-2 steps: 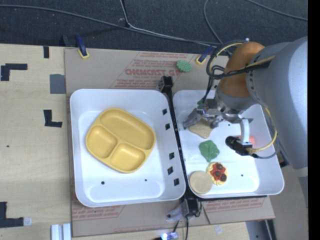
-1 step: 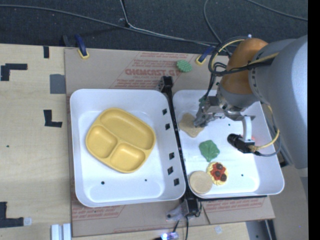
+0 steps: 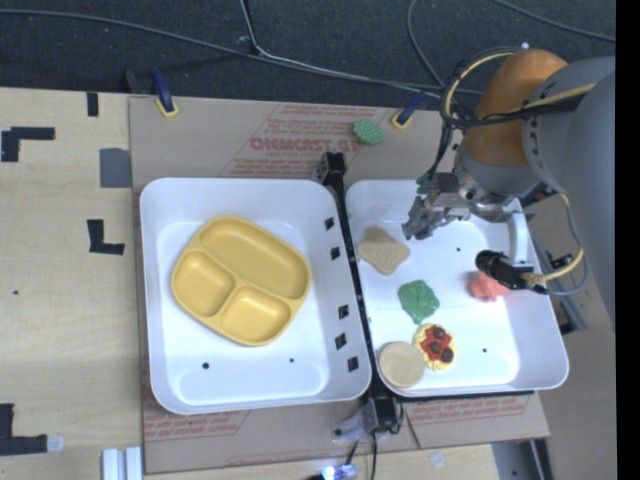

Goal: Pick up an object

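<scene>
The right bin (image 3: 500, 368) holds several toy foods: a tan bread-like slice (image 3: 383, 252), a green leafy piece (image 3: 418, 299), a pink lump (image 3: 486, 286), a yellow piece topped with red (image 3: 436, 346) and a round tan disc (image 3: 401, 364). My gripper (image 3: 422, 219) hangs over the bin's upper part, just up and to the right of the tan slice. Nothing shows between its fingers, and it appears apart from the slice.
The left bin (image 3: 165, 208) holds a yellow divided plate (image 3: 240, 279). A black divider (image 3: 342, 258) runs between the bins. A small green object (image 3: 368, 132) lies on the cardboard behind the bins. Cables cross the dark floor at the top.
</scene>
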{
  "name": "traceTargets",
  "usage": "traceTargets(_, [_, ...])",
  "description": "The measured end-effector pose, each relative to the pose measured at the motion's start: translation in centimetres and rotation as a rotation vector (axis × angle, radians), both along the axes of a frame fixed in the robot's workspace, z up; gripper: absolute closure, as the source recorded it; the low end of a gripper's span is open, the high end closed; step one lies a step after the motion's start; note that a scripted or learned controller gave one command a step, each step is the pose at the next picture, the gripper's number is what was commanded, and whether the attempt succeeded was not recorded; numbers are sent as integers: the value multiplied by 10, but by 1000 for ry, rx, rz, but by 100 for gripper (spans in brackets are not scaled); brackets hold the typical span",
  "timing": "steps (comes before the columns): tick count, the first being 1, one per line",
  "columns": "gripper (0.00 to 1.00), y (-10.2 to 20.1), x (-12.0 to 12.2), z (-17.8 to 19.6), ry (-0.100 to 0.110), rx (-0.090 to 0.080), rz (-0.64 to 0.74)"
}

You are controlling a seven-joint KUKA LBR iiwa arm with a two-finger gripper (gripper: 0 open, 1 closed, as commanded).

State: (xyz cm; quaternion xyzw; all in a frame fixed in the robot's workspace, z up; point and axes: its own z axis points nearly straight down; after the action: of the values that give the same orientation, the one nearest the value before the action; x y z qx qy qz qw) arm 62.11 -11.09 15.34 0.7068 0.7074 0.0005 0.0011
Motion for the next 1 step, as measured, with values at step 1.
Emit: traceTargets(1, [100, -6, -6, 58, -2, -1, 0])
